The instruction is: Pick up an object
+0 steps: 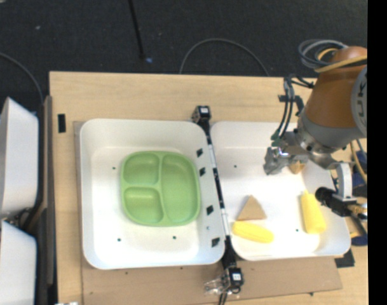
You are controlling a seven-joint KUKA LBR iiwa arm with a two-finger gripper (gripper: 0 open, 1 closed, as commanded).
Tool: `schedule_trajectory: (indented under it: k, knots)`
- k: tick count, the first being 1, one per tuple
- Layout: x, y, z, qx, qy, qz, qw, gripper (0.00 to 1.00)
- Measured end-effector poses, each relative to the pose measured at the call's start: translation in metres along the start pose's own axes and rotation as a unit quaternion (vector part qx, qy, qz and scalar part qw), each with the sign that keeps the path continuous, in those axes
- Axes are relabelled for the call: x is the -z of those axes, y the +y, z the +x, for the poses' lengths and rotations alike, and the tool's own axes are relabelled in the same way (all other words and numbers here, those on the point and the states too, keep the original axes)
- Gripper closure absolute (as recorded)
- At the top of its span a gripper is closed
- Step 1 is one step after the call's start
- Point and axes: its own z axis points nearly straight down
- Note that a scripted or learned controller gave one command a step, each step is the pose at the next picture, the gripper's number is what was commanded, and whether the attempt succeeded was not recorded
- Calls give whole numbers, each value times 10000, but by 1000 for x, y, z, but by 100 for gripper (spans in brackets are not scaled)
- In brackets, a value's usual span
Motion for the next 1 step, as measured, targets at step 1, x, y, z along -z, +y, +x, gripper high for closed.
schedule_trajectory:
  k: [1]
  knots:
    - [13, -6, 50, 10, 8, -1, 10000, 100]
